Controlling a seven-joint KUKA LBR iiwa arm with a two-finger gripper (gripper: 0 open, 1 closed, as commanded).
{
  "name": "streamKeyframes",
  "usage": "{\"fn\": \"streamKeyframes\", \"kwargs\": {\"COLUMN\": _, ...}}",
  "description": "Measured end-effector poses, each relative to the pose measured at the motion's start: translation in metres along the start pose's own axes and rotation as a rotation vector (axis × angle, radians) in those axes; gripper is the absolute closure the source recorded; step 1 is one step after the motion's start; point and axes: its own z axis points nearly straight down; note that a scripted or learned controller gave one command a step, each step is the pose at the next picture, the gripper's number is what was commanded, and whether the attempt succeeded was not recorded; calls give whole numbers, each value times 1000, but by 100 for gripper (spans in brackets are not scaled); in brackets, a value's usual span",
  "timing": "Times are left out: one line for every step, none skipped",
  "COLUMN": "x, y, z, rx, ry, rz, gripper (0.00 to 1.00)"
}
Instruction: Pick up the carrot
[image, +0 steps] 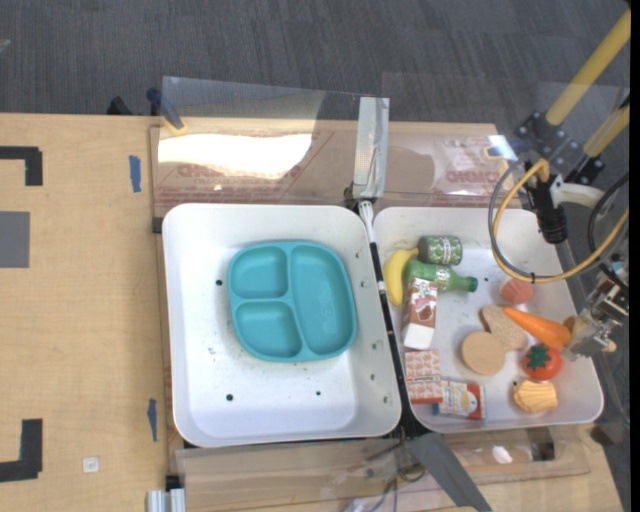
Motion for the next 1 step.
{"fn": "streamKeyframes", "kwargs": {"x": 31, "y": -34, "z": -48, "rx": 5, "ry": 9, "rz": -395, "gripper": 100}}
